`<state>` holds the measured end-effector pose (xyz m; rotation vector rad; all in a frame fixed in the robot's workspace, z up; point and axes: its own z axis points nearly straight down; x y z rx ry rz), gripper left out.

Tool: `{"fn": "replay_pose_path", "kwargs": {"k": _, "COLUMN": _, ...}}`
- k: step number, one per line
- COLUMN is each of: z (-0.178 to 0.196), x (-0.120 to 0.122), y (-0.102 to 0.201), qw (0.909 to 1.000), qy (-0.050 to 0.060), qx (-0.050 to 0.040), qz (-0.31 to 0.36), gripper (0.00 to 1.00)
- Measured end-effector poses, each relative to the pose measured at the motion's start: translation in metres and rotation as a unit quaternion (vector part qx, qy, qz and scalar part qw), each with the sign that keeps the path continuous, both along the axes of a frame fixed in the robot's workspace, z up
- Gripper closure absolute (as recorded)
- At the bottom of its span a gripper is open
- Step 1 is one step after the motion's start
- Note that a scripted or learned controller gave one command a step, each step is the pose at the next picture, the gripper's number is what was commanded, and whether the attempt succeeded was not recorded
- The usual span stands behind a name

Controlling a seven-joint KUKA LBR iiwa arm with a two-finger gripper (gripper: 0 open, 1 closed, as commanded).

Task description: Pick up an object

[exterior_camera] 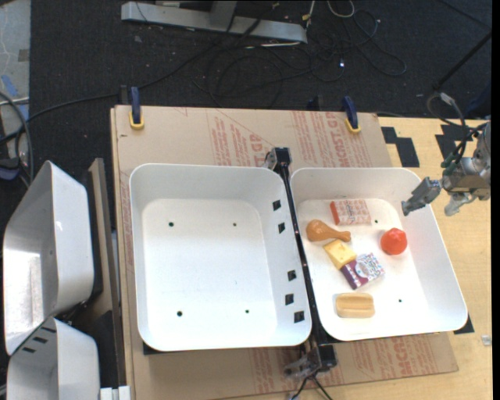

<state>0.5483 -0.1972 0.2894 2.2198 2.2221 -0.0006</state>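
I see two shallow white plastic bins side by side on a flat brown cardboard sheet (pixel 234 137) with red printing on it. The cardboard lies on a pale wooden bench (pixel 469 148). Two small clamps with yellow tips, one (pixel 137 109) at the back left and one (pixel 351 116) at the back right, pinch the far edge of the cardboard. Behind the bench the floor (pixel 156 55) is dark, with black cables (pixel 367 39) running over it and a long grey metal bar (pixel 215 19) lying there. At my far left stand two more white tubs (pixel 43 250), off the bench.

The left bin (pixel 148 187) has small dark dots on its floor. The right bin (pixel 445 273) holds all the toys. A red and white packet (pixel 349 211) lies near the back. A brown toy chicken leg (pixel 326 231) lies just in front of it. A small yellow block (pixel 339 252) sits next to the leg, touching a purple and white packet (pixel 364 270). A round red ball (pixel 394 241) lies to the right of these, apart from them. A tan bread roll (pixel 354 305) lies nearest the front.

The grey two-finger gripper (pixel 437 199) hangs over the back right edge of the right bin. Its two fingers are spread apart and nothing is between them. It is touching none of the toys.
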Motion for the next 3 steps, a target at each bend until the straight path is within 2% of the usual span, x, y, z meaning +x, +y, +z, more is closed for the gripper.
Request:
{"fn": "replay_pose_path", "kwargs": {"k": 1, "z": -0.15, "x": 0.05, "y": 0.019, "qw": 1.0, "qy": 0.004, "qx": 0.0018, "qz": 0.002, "gripper": 0.0}}
{"fn": "replay_pose_path", "kwargs": {"k": 2, "z": -0.199, "x": -0.004, "y": 0.076, "qw": 1.0, "qy": 0.002, "qx": 0.001, "qz": 0.002, "gripper": 0.0}}
{"fn": "replay_pose_path", "kwargs": {"k": 3, "z": -0.197, "x": 0.018, "y": 0.1, "qw": 1.0, "qy": -0.001, "qx": 0.0004, "qz": 0.002, "gripper": 0.0}}
